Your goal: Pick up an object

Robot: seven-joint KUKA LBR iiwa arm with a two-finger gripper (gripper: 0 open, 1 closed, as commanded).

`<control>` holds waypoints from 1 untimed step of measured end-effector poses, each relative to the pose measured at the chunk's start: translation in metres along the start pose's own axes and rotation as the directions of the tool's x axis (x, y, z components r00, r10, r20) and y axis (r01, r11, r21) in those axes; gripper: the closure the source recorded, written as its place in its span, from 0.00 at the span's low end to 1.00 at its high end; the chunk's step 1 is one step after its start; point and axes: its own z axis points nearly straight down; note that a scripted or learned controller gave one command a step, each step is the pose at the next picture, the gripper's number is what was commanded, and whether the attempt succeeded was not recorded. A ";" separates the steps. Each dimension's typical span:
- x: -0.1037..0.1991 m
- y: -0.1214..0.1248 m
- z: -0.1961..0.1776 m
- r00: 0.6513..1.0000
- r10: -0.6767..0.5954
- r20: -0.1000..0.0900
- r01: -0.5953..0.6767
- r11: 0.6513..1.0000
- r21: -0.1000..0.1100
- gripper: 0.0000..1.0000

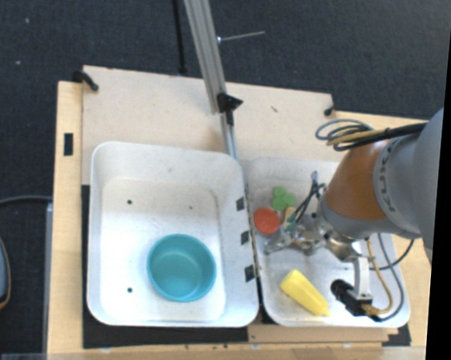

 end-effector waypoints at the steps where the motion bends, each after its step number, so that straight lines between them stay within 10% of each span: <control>1: 0.000 0.002 -0.014 1.000 0.006 -0.002 -0.006 1.000 -0.008 1.00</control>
